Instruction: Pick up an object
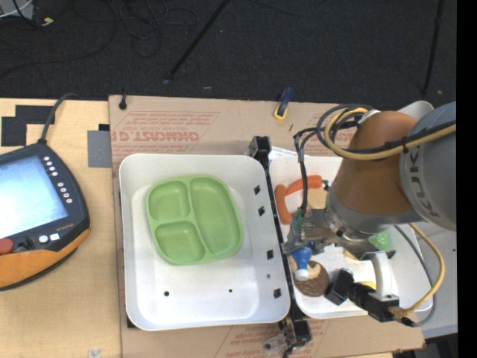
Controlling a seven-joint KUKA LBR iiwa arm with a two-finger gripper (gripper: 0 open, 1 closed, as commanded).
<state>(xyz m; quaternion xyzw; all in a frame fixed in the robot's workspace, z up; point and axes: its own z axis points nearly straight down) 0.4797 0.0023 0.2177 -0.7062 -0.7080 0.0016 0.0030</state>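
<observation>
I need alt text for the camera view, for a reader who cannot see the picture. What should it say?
A grey robot arm with an orange band reaches from the right down into the right white bin, its claw low among small objects, including a blue one and an orange one. The left white bin holds a green divided tray. A handheld control screen lies far left.

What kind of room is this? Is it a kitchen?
Probably not a kitchen, more likely a robot lab. A big robot arm reaches over two white bins, a handheld control screen sits beside them, and cables trail across the dark floor.
</observation>
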